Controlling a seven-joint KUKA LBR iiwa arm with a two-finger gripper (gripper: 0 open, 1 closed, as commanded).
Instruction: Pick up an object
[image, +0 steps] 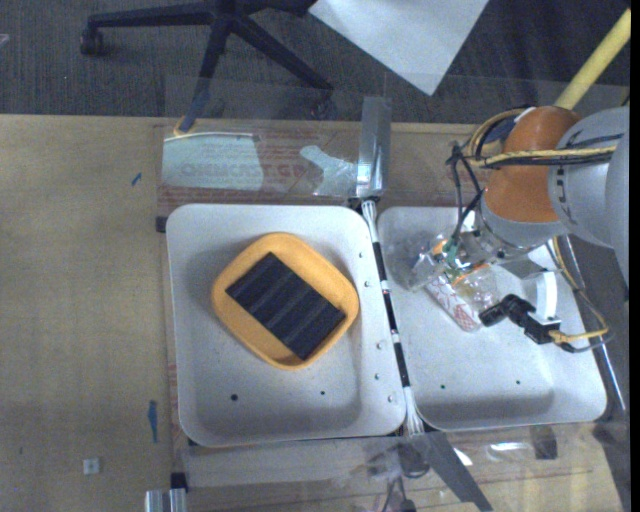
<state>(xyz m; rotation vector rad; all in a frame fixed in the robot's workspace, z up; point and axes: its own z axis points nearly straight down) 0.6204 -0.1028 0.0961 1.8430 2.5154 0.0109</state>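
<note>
Grey arm (590, 170) bent low over R bin (500, 400), pincer (455, 258) at clear pkt (462, 302); grip state can't tell.

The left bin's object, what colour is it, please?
The object is yellow with a black ribbed centre; camera view.

The grey arm (600, 170) reaches in from the right edge, its orange band (530, 165) sitting just above the wrist (500, 225). The wrist bends down and leftward, and the gripper (452, 256) hangs low at its end, pointing toward the lower left.
</note>
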